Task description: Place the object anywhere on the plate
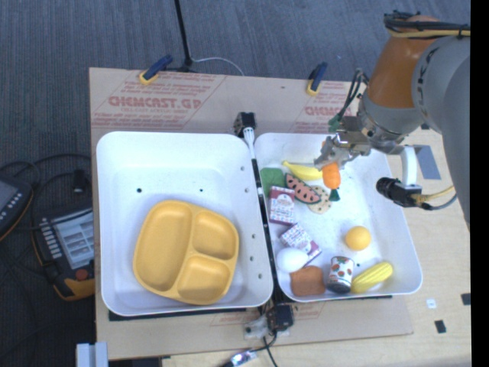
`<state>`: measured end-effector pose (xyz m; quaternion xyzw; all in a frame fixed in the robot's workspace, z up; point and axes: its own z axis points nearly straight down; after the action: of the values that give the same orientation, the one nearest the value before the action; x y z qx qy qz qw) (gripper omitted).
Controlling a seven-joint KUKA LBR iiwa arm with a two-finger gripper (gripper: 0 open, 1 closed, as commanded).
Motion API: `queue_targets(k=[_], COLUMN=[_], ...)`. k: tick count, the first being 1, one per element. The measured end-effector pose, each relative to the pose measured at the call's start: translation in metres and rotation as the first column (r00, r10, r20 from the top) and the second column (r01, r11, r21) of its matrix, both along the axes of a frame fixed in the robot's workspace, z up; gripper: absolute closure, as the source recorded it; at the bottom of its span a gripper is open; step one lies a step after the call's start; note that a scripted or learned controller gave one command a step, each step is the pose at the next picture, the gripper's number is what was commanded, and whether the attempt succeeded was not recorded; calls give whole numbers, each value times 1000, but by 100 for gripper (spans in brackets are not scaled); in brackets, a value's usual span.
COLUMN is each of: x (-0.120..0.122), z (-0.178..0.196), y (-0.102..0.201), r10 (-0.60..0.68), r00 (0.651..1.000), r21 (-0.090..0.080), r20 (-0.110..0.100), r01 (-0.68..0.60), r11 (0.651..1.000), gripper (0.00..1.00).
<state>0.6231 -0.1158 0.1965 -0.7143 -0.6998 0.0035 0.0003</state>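
Note:
A yellow plate [147, 245] with three compartments lies in the left bin [122, 159]. My gripper [331, 164] hangs over the back of the right bin [397, 228]. It is shut on a small orange carrot [331, 177], whose orange body sits between the fingertips while its green top points down toward the bin floor. The carrot is above the right bin, well to the right of the plate.
The right bin holds a banana [302, 170], a watermelon slice [306, 192], a green item [270, 178], two small cartons [281, 206], a white egg [290, 261], a brown item [307, 281], a can [341, 272], a corn cob [371, 275] and a yellow ball [357, 238].

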Motion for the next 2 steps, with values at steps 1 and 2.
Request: queue_targets(k=[1, 2], x=[0, 9], z=[0, -4], y=[0, -42], r10=[0, 159], r00=[1000, 987], r21=[0, -1], r20=[0, 2], r01=[0, -159], r11=[1000, 987], gripper=[0, 0])
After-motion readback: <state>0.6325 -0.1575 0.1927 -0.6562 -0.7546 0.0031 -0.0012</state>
